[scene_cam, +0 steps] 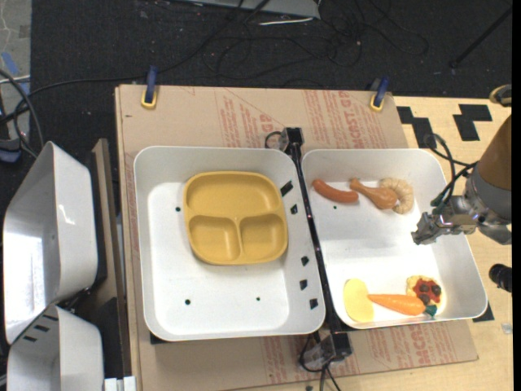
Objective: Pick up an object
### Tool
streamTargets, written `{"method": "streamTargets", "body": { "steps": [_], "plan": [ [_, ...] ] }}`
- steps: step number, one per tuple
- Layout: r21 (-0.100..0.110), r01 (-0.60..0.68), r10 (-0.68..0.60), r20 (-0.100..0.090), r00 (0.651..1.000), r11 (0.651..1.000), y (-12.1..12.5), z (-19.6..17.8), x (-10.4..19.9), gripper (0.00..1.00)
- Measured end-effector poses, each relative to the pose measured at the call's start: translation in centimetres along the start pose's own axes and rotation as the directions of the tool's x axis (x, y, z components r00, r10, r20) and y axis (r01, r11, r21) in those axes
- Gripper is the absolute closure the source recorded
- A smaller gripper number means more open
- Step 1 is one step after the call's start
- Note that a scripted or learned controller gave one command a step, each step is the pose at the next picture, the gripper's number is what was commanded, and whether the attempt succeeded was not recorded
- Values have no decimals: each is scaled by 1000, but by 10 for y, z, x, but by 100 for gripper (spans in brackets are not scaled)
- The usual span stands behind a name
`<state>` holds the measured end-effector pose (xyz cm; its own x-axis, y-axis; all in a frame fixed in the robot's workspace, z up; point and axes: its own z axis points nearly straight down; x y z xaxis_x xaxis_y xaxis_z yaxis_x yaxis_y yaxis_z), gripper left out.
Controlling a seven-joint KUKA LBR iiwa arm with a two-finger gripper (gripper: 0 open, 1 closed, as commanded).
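Note:
The right bin (383, 243) holds several toy foods. A red sausage (334, 191) and a tan drumstick (384, 194) lie near its far wall. A yellow disc (356, 299), an orange carrot (396, 304) and a small pizza slice (426, 291) lie along its near wall. My gripper (429, 230) hangs over the bin's right side, between the drumstick and the pizza slice, touching neither. Nothing shows in its grasp.
The left bin (163, 300) carries a yellow divided plate (235, 217). A black divider clip (294, 140) sits between the bins. More white bins (45, 235) stand off the bench at the left. Cables run across the dark floor behind.

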<state>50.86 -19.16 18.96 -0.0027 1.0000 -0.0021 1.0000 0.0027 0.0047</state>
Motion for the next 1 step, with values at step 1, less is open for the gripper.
{"method": "streamTargets", "body": {
  "steps": [1],
  "plan": [
    [-2,2,-2,1,1000,1000,5,-60,7,100]
  ]
}}
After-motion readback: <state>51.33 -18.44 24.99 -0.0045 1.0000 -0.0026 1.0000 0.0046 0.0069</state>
